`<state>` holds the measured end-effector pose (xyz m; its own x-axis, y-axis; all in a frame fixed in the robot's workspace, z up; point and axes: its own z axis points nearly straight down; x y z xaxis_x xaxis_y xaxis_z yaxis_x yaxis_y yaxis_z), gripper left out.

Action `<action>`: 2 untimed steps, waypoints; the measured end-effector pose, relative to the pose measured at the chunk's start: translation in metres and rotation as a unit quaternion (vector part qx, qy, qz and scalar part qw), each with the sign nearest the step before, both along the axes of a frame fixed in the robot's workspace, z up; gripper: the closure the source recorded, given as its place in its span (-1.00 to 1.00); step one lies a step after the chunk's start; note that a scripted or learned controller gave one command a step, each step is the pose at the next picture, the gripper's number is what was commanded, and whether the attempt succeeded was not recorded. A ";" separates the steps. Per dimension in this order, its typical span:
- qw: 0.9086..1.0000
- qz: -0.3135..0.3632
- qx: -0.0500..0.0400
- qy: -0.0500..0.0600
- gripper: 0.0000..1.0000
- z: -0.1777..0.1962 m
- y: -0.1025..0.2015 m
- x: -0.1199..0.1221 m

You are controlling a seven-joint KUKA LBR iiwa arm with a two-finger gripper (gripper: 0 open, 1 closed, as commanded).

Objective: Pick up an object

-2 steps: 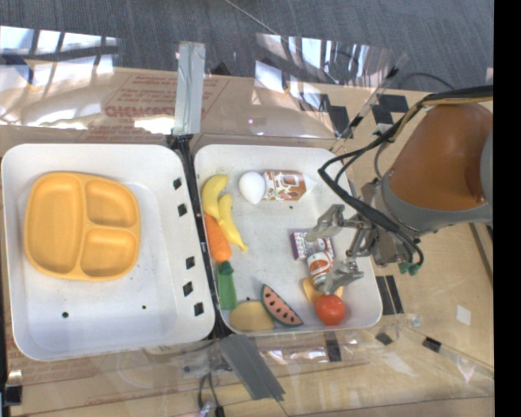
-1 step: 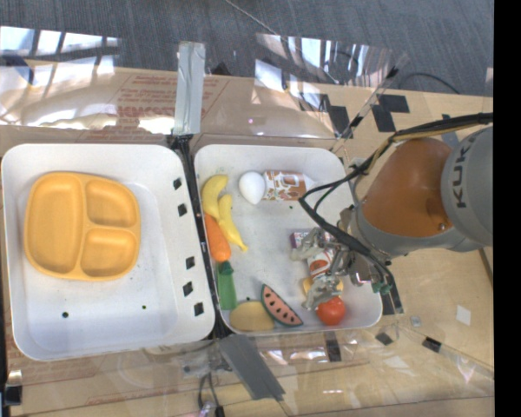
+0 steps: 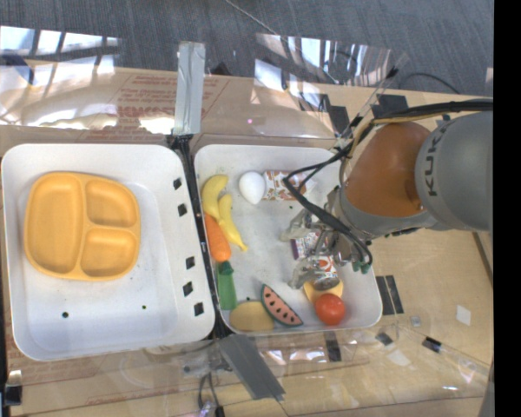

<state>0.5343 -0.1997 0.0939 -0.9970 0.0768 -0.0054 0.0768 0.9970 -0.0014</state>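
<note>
Arm: grey KUKA arm point(image 3: 456, 168) with an orange band, reaching in from the right over the right bin.
Gripper: metal two-finger gripper point(image 3: 311, 252) low over the right bin's middle, among cables; cannot tell how its jaws stand.
Right bin: shallow white plastic bin point(image 3: 260, 159) holding the toy food.
Bananas: yellow plastic bananas point(image 3: 217, 205) near the bin's left wall, upper part.
Carrot: orange plastic carrot point(image 3: 218, 240) just below the bananas, along the left wall.
Green piece: small green plastic vegetable point(image 3: 227, 287) below the carrot.
Egg: white plastic egg point(image 3: 252, 187) just right of the bananas.
Packet: small white-and-red printed packet point(image 3: 282, 186) beside the egg.
Watermelon: red plastic watermelon slice point(image 3: 280, 306) with a green rind, near the front wall.
Yellow lump: pale yellow rounded toy point(image 3: 253, 317) touching the watermelon slice's left end.
Tomato: round red plastic tomato point(image 3: 330, 308) at the front right, just below the gripper.
Left bin: shallow white bin point(image 3: 95, 320) bearing a yellow-orange divided plastic tray point(image 3: 82, 225) with three compartments.
</note>
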 end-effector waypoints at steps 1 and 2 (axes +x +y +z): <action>1.000 0.004 0.000 -0.001 1.00 0.011 0.002 0.002; 1.000 0.021 -0.001 -0.003 1.00 0.153 0.015 0.033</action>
<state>0.5670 -0.1846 0.2470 -0.9993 0.0347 -0.0115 0.0348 0.9994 -0.0031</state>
